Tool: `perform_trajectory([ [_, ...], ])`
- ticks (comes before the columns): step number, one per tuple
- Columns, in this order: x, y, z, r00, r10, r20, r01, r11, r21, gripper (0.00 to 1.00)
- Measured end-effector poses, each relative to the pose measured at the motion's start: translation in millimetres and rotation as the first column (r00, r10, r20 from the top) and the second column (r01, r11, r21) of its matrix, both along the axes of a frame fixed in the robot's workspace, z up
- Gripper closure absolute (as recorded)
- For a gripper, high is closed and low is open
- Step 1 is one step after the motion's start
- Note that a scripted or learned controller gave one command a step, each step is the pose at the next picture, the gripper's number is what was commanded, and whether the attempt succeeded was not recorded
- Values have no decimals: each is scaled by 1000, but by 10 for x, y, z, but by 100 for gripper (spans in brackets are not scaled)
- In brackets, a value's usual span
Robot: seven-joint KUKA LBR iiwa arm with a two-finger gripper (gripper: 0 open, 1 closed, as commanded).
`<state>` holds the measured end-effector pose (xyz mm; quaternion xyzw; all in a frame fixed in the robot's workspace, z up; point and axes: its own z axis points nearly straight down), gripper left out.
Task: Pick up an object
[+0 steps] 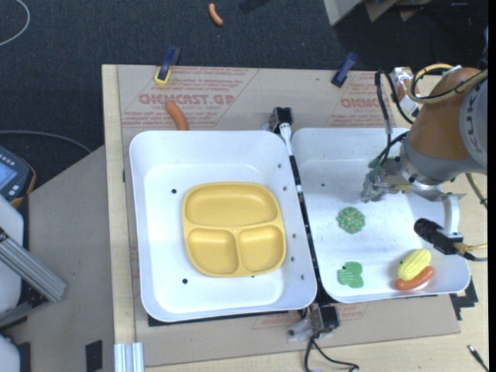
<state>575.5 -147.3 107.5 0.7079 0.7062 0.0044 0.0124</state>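
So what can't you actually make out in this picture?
- Gripper, camera view: too small and dark to tell whether it is open or shut.
- Right bin: the arm covers its far right corner.
- Orange piece beside the yellow corn: partly hidden, so its shape is unclear.

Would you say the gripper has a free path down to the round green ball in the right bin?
Probably yes: the gripper sits just up-right of the green ball, which lies alone on bare bin floor.
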Motion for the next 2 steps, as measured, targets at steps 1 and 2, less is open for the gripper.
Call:
perform_trajectory([
  [1, 22, 66, 614, 1000, 4, -18, -4, 1000, 10, 100],
  [2, 37, 64, 1154, 1000, 4, -16, -4, 1000, 9, 100],
])
